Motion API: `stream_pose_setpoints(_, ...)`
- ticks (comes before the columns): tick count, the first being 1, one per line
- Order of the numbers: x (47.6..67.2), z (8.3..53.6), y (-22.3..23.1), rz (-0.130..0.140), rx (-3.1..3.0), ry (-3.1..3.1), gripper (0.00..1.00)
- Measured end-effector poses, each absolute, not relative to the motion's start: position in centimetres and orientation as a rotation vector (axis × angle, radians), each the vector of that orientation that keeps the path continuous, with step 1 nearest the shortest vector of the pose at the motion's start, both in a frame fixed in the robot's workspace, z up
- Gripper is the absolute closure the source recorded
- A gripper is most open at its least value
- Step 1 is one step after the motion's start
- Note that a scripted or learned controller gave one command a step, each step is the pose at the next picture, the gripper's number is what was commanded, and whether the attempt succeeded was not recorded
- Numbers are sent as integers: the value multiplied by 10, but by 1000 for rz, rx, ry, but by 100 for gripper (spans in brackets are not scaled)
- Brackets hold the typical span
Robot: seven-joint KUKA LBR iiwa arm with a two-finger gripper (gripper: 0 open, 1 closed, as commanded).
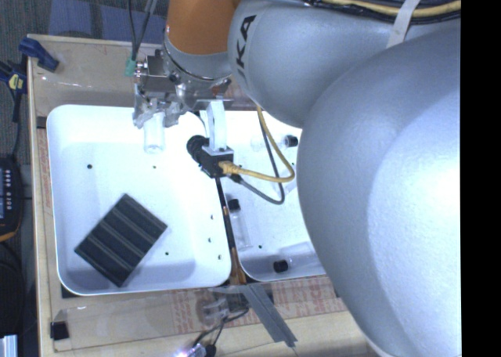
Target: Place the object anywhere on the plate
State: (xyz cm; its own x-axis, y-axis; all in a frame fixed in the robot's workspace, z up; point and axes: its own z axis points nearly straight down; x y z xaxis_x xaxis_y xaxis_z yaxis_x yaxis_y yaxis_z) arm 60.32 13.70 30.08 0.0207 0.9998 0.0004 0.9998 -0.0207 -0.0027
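we cannot tell how the gripper (154,124) stands at its tip as it hangs over the far edge of the left bin (63,191). well apart, the dark ribbed plate (121,239) lies flat near that bin's front corner. the grey arm (376,152) covers most of the right bin (270,265).

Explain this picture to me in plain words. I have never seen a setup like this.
One camera, fixed above a bench, looks down at a slant. The big grey shape is a robot arm with an orange band, reaching in from the right. At its tip sits a two-finger gripper, over the far end of the left white bin. A dark ribbed rectangular object lies flat near that bin's front corner, well apart from the gripper. A second white bin sits beside it, mostly hidden by the arm. I see nothing between the fingers.
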Motion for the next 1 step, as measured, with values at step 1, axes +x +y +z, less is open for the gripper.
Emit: stream_pose_setpoints(1, 643, 257, 198, 4, -2002, -2418, 100)
